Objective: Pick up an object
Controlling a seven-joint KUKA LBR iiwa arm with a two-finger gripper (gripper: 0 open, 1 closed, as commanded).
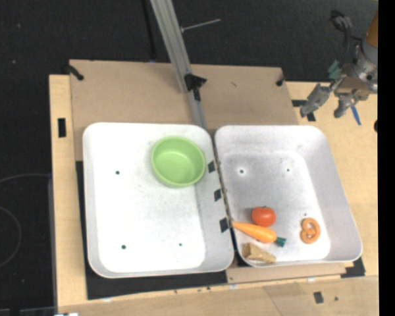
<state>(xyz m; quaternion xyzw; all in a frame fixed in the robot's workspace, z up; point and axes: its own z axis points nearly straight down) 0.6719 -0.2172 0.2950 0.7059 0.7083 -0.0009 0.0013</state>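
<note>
My pincer [336,101] hangs at the upper right of the camera view, above bare counter [355,143], just beyond the far right corner of the right bin [276,140]. Its two fingers stand apart with nothing between them.

Candidates sit clustered in the near part of the right bin: a tomato [264,216], a carrot [255,231] touching or just beside it, a pretzel-shaped piece [309,230] apart toward 3 o'clock, and a tan block [258,253] at the near wall. A green bowl [178,161] sits in the left bin [118,203].

Key relation: the cluster lies toward 7 o'clock from my pincer, well apart. The carrot's long axis runs roughly 10 to 4 o'clock, leafy end at 4. My judgement: closing across that axis would suit best; the pick is not yet begun.
</note>
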